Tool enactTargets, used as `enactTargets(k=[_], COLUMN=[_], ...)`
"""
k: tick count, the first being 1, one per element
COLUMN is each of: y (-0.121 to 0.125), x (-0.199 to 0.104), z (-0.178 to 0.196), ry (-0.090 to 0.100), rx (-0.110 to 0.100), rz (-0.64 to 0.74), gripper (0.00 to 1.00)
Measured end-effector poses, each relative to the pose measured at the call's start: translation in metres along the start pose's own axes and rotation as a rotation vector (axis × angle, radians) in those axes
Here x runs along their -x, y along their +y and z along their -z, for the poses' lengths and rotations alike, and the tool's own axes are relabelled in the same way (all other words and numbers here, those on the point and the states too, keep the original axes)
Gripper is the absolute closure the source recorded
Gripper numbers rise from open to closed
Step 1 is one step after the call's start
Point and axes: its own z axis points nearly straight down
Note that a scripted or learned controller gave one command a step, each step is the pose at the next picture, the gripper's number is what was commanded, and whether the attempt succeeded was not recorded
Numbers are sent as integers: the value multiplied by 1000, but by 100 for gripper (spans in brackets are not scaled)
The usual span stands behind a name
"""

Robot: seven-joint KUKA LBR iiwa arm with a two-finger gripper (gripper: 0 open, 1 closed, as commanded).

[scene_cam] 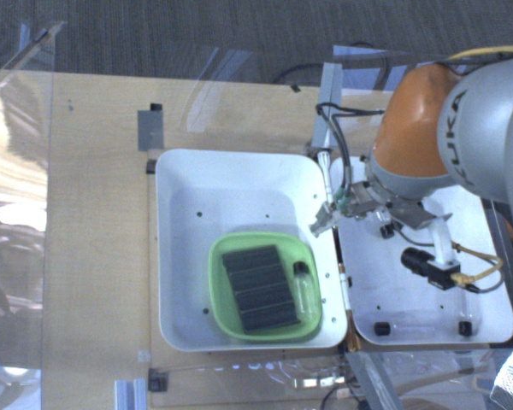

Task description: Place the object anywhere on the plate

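Lying on green plate (215, 267), dark ridged block (258, 289), lower left of pincer (325, 220), apart (its gape unclear)

Arm (462, 118) from right, tool (332, 213) angled leftward

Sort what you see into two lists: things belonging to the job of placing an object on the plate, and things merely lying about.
Job: green plate; dark ridged block lying on it; small clear bottle beside the block, also on the plate; gripper.

Merely there: left white bin; right white bin; wooden bench.
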Motion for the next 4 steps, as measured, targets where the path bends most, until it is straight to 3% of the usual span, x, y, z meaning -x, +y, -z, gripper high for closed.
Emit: enactTargets(k=[1,2,3,4], y=[24,27,12,-7], x=[-16,-17,-81,-132], z=[83,94,59,49], ry=[0,-4,2,3], rx=[2,10,-2,-1], rz=[20,27,234,517], gripper=[0,100,100,100])
